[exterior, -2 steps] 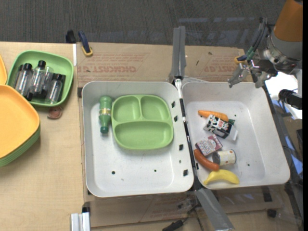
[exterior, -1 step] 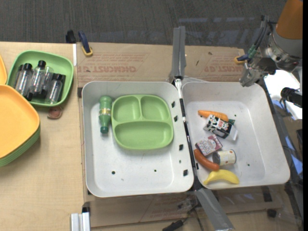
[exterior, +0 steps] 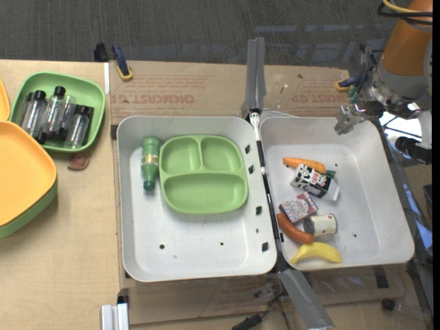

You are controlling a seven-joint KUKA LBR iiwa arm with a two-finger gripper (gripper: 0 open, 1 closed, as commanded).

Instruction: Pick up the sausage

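The step in hand is the approach, and doing it well means descending onto the sausage's (exterior: pixel 294 229) exposed middle with the jaws set across its width, clear of its neighbours. The sausage lies in the right bin (exterior: pixel 375 243) near the front left, its upper end tucked under a pink packet (exterior: pixel 298 207), a small cup (exterior: pixel 323 224) just beside it and a banana (exterior: pixel 317 254) below. The gripper (exterior: pixel 346 120) hovers at the bin's far rim, well apart from it; whether it is parted or closed, I cannot tell.

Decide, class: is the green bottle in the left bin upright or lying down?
Lying down. The bottle rests lengthwise on the bin floor, beside the plate.
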